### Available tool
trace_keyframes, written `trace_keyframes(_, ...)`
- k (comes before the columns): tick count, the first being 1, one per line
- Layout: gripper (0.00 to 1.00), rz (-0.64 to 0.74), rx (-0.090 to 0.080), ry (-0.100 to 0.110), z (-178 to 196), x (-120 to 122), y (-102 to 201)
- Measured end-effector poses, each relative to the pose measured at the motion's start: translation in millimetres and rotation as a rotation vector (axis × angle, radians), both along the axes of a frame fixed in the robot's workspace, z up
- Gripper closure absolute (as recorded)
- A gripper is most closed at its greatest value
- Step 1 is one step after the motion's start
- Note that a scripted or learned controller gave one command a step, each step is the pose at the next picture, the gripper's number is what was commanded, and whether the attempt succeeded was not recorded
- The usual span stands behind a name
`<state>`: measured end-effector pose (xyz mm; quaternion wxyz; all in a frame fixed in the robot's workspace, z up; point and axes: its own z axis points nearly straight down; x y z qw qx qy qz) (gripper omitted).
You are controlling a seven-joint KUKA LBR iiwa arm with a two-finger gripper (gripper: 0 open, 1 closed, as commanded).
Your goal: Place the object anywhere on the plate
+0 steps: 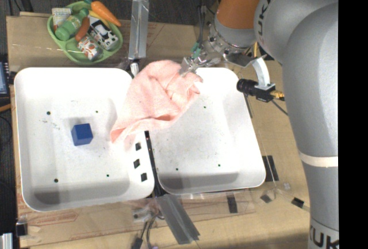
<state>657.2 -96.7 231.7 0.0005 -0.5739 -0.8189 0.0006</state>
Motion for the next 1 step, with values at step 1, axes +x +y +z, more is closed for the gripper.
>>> trace_keyframes(1,1.0,0.407,0.001,0.004,-10.1,-15.8,53.3)
